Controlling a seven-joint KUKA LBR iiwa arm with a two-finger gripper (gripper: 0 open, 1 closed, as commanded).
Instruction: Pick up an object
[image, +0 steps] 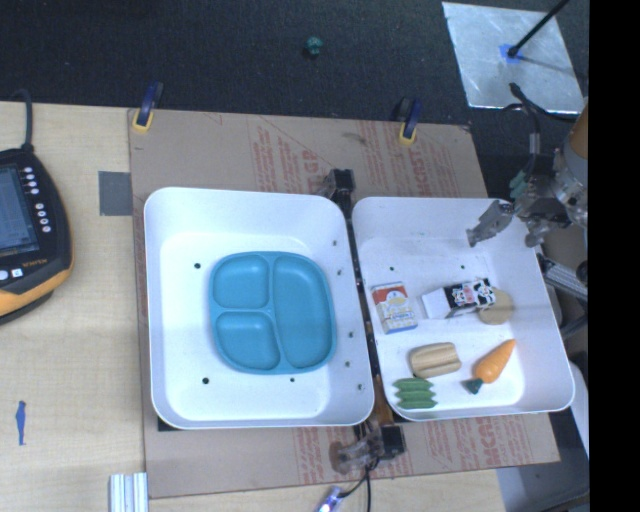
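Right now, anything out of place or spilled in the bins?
Nothing stands out. The blue divided plate lies flat in the left bin; the toy carrot, bread roll and small boxes sit loosely in the right bin.

White bins, bright toys, brown board.
I see two white bins (250, 205); the left holds a light blue tray (271, 311). In the right: an orange carrot (495, 361) with a green tip, a green pea pod (415, 393), a tan bread roll (434, 359), a red-and-white box (394, 306), and a black-and-white carton (468, 297). The gripper (510, 222) is grey. Blue-and-yellow clamps (147, 106) pin brown cardboard (250, 150) printed in red on my pale wood counter (60, 400).
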